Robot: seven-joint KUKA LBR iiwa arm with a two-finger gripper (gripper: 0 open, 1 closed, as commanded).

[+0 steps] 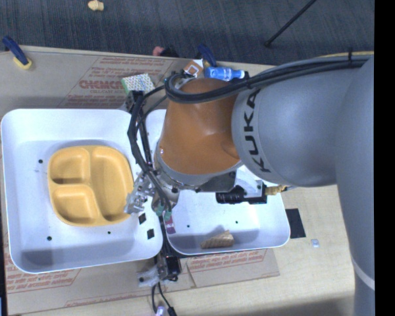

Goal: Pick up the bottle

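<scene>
- One arm [263, 137], grey with an orange band, covered most of the right-hand bin.
- One gripper [142, 203] hung low over the seam between the bins, at the right edge of the plate. Too blurred and cluttered to tell whether it was apart or together; nothing could be made out in its grasp.
- Two white bins: left bin [10, 176] to the gripper's left, right bin [280, 232] to its right and beneath the arm.
- One yellow plate [85, 183], three compartments, in the left bin, just left of the gripper.
- One small brown item [217, 240] in the right bin, near its front wall, to the gripper's right and apart from it; kind unclear.
- Bottle: position relative to the gripper could not be told, nor its long axis or heading.
</scene>
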